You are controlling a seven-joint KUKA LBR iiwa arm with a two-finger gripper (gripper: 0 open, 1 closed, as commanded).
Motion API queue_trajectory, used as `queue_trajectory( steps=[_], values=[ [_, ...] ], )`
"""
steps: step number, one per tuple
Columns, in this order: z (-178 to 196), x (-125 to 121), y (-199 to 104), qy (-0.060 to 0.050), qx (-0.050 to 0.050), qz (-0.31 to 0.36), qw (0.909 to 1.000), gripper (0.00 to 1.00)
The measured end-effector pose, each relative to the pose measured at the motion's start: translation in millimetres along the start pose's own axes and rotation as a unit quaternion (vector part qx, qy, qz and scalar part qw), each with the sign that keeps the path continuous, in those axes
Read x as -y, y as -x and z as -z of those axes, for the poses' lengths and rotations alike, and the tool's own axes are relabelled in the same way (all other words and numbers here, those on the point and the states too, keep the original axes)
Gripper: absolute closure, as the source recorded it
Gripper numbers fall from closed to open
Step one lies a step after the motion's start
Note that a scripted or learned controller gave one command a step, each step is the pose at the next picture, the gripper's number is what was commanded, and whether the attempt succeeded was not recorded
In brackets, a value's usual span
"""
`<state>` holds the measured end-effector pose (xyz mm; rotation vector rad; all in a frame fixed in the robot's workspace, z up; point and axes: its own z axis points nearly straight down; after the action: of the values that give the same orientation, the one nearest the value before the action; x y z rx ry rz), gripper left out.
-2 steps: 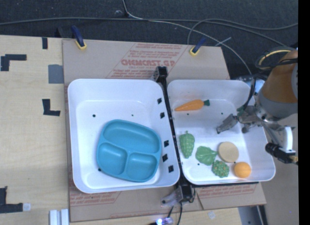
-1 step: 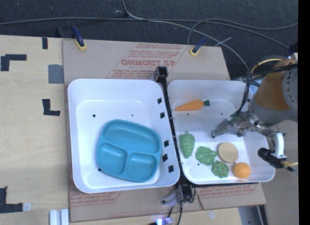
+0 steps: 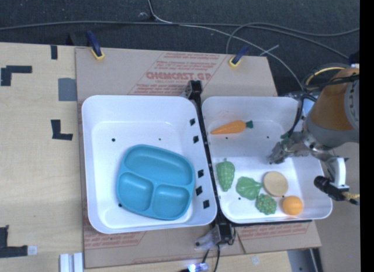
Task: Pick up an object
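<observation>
1. The bench is light wood with black marks, and a brown cardboard sheet lies on it under both bins.
2. The left bin is white and shallow. It touches the right bin along a black divider in the middle.
3. The arm enters at 3 o'clock of the view. It has an orange band and a grey wrist, and it stands over the right rim of the right bin.
4. A blue tray with three compartments lies in the left bin, toward 5 o'clock of that bin's floor.
5. The gripper points down to the left, over the bare floor near the middle of the right bin, at about 12 o'clock from the disc. I see nothing between the fingers, and I cannot tell if they are wide or narrow.
6. A carrot lies at 11 o'clock in the right bin, well apart from the gripper.
7. A green leaf lies at 8 o'clock in the right bin, beside the divider.
8. A second leaf lies at 6 o'clock, just beside the disc.
9. A tan disc lies at 5 o'clock, near the gripper.
10. A broccoli lies at 6 o'clock by the front wall.
11. An orange lies at 5 o'clock, just beside the broccoli.
</observation>
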<state>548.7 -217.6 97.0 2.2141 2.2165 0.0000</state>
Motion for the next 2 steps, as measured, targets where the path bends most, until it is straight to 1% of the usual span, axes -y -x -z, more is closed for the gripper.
queue_trajectory(
  steps=[1,2],
  values=[
    [60,-8,5,-0.001,-0.002,0.0,1.0,1.0],
    [104,-5,3,-0.001,-0.002,0.0,1.0,1.0]
  ],
)
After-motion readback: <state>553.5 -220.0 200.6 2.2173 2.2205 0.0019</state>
